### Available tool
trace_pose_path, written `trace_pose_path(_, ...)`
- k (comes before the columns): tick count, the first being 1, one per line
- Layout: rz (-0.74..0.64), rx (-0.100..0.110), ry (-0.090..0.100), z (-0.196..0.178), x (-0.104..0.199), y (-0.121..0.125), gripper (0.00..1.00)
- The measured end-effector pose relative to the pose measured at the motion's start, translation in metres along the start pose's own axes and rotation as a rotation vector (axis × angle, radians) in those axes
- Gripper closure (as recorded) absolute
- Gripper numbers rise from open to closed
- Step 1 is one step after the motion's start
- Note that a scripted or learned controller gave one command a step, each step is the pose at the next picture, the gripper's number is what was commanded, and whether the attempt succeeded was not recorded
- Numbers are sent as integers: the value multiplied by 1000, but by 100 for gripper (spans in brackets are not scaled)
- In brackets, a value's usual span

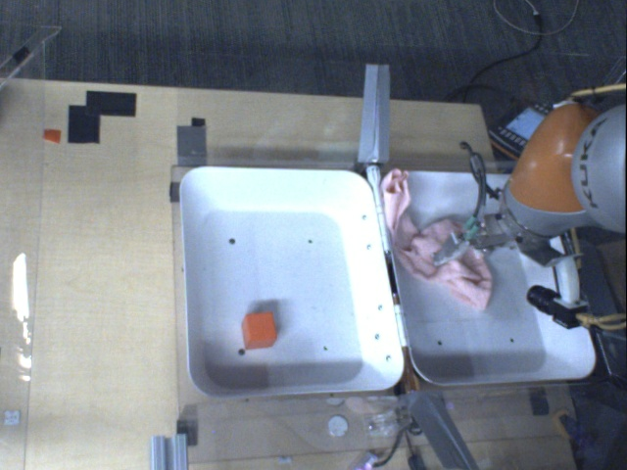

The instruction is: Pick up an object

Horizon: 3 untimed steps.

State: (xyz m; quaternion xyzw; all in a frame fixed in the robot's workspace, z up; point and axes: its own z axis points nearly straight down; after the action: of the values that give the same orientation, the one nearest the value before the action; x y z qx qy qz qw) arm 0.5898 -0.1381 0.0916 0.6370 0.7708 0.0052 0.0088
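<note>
A crumpled pink cloth [423, 254] lies in the right bin [490, 346], against its left wall, with one strip running up toward the far left corner. My gripper [458, 248] is low over the middle of the cloth, reaching in from the right under the orange-banded wrist [549, 169]. It looks to be touching the fabric, but the wrist hides the contact. A small orange cube [260, 330] sits alone in the near left part of the left bin [294, 253].
A grey metal post [375, 116] rises behind the seam between the bins. Black patches [98, 114] and a small orange square [52, 136] mark the bench at far left. Cables [534, 13] and the arm's body crowd the right side.
</note>
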Motion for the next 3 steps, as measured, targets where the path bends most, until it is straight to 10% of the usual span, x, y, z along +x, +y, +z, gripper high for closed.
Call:
trace_pose_path(2,-161,-1,0,-1,12,-46,0)
trace_pose_path(3,-27,2,3,1,28,29,0)
